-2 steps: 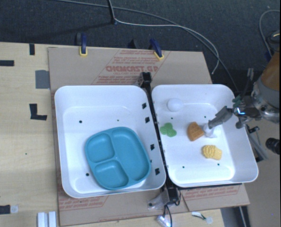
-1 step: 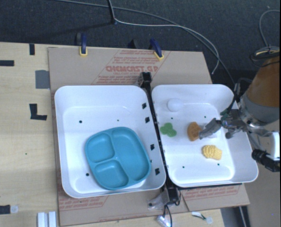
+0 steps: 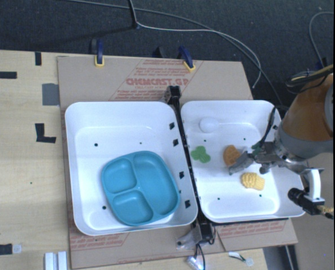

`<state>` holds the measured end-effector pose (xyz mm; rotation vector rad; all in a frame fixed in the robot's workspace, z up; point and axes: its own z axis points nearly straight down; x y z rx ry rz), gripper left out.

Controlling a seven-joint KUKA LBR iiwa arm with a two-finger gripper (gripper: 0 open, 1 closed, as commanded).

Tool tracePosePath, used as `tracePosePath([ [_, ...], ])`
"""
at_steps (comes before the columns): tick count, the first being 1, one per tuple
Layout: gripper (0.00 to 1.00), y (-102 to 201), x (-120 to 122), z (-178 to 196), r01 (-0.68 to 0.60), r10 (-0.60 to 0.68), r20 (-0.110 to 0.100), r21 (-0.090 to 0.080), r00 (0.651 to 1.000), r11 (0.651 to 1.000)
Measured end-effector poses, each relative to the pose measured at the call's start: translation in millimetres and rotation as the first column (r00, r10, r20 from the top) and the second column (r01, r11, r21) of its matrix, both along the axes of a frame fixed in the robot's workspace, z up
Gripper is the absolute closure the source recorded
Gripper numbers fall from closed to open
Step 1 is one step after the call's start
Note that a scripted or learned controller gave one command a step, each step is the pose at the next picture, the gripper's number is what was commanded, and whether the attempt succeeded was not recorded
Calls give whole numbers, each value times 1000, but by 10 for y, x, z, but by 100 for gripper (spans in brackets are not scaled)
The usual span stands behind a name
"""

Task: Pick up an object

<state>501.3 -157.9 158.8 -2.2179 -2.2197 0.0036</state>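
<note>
Hand (image 3: 241, 163) low in right bin (image 3: 235, 210), between orange piece (image 3: 230, 153) and yellow piece (image 3: 252, 180). Finger state impossible to tell. Blue divided plate (image 3: 139, 187) in left bin (image 3: 80, 151).

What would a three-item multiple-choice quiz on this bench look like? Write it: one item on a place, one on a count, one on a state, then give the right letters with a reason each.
1. Where does the blue divided plate lie?
A. in the left bin
B. in the right bin
C. on the cardboard outside both bins

2. How many compartments does the plate have?
A. two
B. three
C. five

3. How does the gripper stand with respect to the yellow toy?
A. it holds the toy lifted above the bin
B. it has set the toy on the plate
C. it reaches low into the right bin, with the toy lying free on the floor beside it

Answers: 1 A, the plate rests on the left bin's floor. 2 B, its ridges mark off three sections. 3 C, the toy lies apart from the gripper, near the orange toy and green toy.
</note>
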Motion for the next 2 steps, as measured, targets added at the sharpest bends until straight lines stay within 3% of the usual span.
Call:
tracePosePath([
  [1, 0, 49, 7, -435, 0, 0, 0, 0, 1000, 1000],
  [2, 100, 45, 15, -315, 0, 0, 3, -1, 1000, 1000],
])
